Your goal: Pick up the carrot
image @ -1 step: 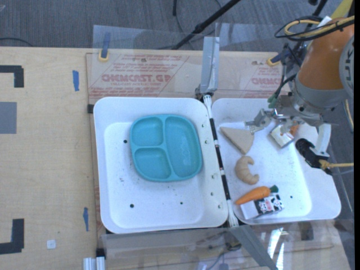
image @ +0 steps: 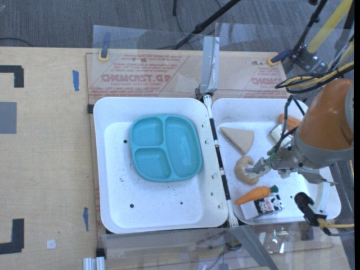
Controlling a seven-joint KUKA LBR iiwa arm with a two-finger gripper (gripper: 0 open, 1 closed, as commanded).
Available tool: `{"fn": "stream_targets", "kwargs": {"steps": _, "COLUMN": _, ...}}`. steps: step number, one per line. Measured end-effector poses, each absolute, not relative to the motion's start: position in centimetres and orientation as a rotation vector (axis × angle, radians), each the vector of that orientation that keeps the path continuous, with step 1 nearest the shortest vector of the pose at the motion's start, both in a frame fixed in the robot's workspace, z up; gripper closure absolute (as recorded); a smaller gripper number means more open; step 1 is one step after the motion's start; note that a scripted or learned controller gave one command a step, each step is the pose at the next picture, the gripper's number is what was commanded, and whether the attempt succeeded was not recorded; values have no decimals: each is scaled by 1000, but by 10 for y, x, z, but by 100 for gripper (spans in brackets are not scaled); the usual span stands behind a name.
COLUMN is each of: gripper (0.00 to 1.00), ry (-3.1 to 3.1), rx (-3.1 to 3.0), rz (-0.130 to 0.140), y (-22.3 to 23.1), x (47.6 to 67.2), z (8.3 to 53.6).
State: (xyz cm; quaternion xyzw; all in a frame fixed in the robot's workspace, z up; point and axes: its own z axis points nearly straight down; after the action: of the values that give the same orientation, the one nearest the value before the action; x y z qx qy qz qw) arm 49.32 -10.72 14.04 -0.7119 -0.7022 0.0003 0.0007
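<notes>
The carrot (image: 253, 195) is small and orange with a green top. It lies near the front of the right bin (image: 332, 207), pointing left. My gripper (image: 263, 165) hangs a little behind the carrot, over the middle of that bin. It sits close beside a curled tan piece (image: 245, 170) and is apart from the carrot. The grey arm with its orange band (image: 332, 117) covers the right part of the bin.
A tan wedge-shaped piece (image: 238, 138) lies behind the gripper. A small black-and-white box (image: 268, 206) sits just in front of the carrot. An orange item (image: 288, 120) peeks out at the back right. The left bin (image: 112, 167) holds a teal divided plate (image: 135, 151).
</notes>
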Motion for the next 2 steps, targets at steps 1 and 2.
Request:
{"fn": "stream_targets", "kwargs": {"steps": 1, "gripper": 0, "ry": -2308, "rx": -2142, "rz": -9, "y": -93, "x": 483, "z": 89}}
{"fn": "stream_targets", "kwargs": {"steps": 2, "gripper": 100, "ry": -2304, "rx": -2159, "rz": -9, "y": -98, "x": 484, "z": 99}}
